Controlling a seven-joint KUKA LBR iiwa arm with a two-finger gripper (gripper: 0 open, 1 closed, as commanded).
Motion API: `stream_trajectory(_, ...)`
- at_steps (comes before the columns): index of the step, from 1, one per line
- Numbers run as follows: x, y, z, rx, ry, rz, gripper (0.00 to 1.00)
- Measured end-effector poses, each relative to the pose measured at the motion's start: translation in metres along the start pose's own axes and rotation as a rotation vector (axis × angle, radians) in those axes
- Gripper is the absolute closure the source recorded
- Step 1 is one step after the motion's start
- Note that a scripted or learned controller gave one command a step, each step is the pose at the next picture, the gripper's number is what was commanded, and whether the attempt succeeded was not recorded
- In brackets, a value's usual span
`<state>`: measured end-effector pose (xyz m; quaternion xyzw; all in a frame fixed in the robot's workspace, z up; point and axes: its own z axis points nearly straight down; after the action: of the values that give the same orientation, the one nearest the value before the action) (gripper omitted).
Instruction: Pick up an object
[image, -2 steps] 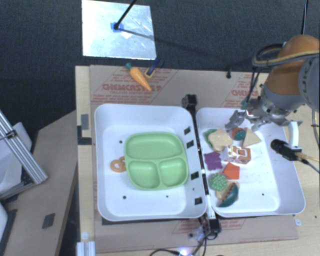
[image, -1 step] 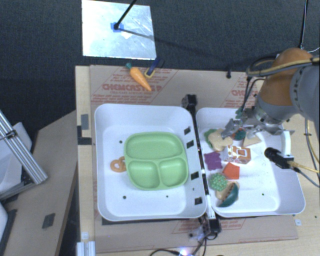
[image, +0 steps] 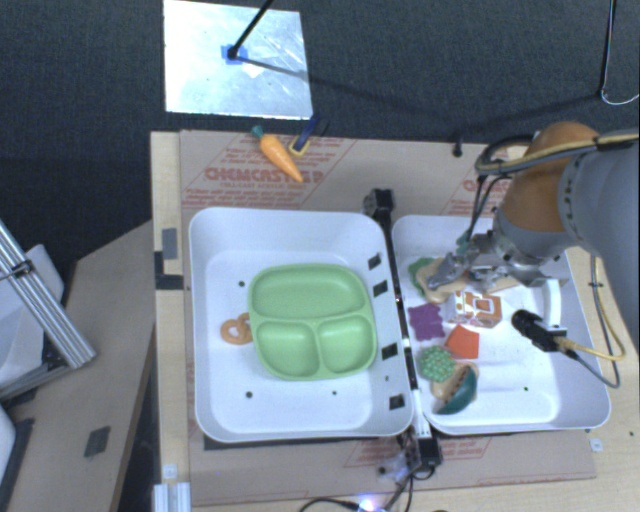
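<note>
Two bins (image: 300, 225) sit side by side on the bench, and the right one holds all the candidates: a tan piece (image: 436, 288) near its left wall, a purple piece (image: 425, 321), an orange block (image: 462, 342), a green bumpy thing (image: 436, 362) and a teal one (image: 458, 392) toward the front. The left bin carries a green tray (image: 310, 320) and a small pretzel (image: 236, 330) by the tray's left edge. The gripper (image: 462, 268) is low over the back-left part of the right bin, just above the tan piece. Can't tell whether it's open or closed, the shot is too small there. Nothing looks grabbed yet. Best bet is probably the tan piece, since it's right under the tool: come straight down, centre on it, and keep clear of the bin wall and the patterned card (image: 478, 307) beside it.
</note>
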<state>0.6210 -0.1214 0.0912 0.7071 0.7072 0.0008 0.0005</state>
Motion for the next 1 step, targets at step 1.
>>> stream_trajectory(1,-0.0004,0.0025,-0.0148,-0.009,-0.001,-0.001,1.00)
